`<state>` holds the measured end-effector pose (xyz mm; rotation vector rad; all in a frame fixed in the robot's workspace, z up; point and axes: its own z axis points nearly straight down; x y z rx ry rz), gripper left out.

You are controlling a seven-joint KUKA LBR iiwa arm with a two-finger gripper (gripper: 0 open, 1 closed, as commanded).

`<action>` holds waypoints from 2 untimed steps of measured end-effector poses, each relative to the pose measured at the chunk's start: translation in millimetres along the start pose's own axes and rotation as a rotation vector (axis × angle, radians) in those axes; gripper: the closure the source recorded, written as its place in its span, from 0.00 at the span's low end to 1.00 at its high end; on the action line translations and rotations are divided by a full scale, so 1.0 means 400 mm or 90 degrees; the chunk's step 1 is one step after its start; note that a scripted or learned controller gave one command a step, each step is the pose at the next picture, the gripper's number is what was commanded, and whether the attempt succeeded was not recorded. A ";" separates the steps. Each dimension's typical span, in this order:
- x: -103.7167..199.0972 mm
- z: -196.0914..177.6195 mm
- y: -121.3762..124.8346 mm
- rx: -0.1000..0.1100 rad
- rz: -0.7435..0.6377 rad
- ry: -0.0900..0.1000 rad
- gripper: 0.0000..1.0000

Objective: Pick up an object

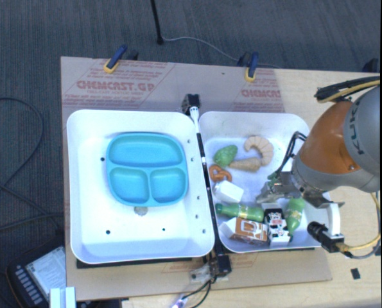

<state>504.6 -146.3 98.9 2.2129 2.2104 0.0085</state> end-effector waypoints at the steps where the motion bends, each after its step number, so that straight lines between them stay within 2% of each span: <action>1: -0.009 -0.208 -0.048 0.008 0.000 0.003 1.00; 2: -0.008 -0.230 -0.047 0.009 -0.001 0.003 1.00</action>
